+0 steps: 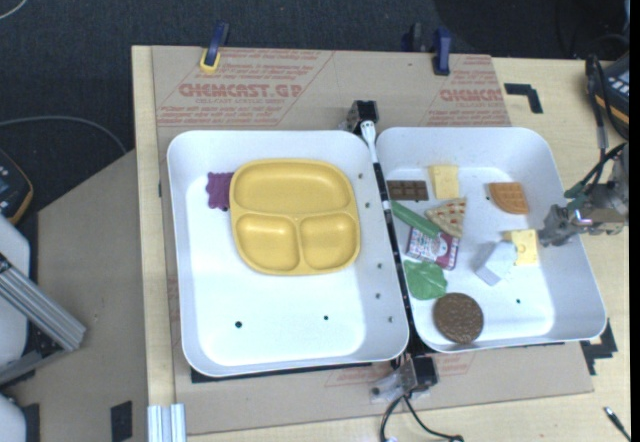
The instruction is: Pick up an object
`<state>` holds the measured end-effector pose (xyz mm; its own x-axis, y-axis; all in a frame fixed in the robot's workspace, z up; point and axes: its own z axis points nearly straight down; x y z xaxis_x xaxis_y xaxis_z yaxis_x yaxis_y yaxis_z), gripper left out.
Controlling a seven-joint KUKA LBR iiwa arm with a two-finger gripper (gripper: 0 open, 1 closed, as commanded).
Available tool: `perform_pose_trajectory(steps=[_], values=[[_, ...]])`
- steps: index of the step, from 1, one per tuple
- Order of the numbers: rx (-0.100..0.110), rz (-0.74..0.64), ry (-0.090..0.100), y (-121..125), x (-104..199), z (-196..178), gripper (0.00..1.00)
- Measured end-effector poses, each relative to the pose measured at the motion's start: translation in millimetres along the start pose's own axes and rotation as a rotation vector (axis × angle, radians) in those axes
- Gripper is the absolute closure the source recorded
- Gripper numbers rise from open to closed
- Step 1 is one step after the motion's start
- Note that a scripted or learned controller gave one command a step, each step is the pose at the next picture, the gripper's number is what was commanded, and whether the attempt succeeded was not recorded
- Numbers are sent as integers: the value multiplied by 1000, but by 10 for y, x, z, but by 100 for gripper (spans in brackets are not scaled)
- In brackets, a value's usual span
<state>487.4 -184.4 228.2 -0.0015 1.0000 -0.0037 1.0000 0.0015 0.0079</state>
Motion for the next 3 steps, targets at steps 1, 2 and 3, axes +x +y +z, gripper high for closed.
perform_pose_trajectory(steps=[1, 2, 3], values=[[3, -4, 3, 237, 374, -20, 100], [3, -4, 4, 497, 795, -93, 100], [5, -4, 4, 646, 1226, -35, 100]])
